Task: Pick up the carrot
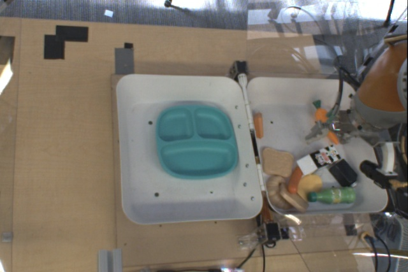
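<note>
Gripper (pixel 326 128) hangs low in the right bin (pixel 280 93), at the end of the grey arm (pixel 381 89) with its orange band, which enters from the table's (pixel 57 156) right edge. Whether it is open or closed cannot be told, as its metal tip is a small, blurred tangle right against the carrot (pixel 319 114).

The carrot lies in the far half of the right bin, toward the table's right edge. It is a small bright orange toy with a green leafy top pointing to the far edge. A second orange patch shows just nearer than the gripper's tip; whether it belongs to the same carrot cannot be told.

From the left, the left bin (pixel 131 150) holds a teal divided plate (pixel 196 141) in its middle. Just inside the right bin's left wall lies a slim orange stick (pixel 258 124). Nearer the table's front edge sit a slice of toy bread (pixel 277 161), some round tan pieces (pixel 284 194), a yellow piece (pixel 310 183), a white and black box (pixel 320 157), a green bottle (pixel 331 195) lying on its side and a black block (pixel 344 172).
</note>
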Controlling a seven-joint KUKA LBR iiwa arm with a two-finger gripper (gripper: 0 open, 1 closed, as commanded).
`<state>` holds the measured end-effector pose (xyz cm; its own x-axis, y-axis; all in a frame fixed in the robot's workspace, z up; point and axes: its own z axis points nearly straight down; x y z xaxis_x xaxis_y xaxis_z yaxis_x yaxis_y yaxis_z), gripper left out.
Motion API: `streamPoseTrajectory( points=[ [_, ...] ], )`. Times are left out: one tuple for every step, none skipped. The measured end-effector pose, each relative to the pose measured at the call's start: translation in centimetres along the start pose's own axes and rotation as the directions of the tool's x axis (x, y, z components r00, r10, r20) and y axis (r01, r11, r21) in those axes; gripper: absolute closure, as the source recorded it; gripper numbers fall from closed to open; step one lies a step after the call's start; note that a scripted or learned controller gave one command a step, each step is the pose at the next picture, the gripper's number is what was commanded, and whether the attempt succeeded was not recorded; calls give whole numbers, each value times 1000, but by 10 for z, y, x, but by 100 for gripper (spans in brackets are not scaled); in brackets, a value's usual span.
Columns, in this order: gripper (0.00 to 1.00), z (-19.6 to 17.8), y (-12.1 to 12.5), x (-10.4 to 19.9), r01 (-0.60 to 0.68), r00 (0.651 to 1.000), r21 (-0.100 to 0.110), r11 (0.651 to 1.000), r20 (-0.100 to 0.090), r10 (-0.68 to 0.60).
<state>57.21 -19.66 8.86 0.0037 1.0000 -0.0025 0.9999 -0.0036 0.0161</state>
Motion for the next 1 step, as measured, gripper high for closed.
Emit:
streamPoseTrajectory(
  points=[
    [100,-11,1,0,2,1000,-2,1000,0,-2]
  ],
)
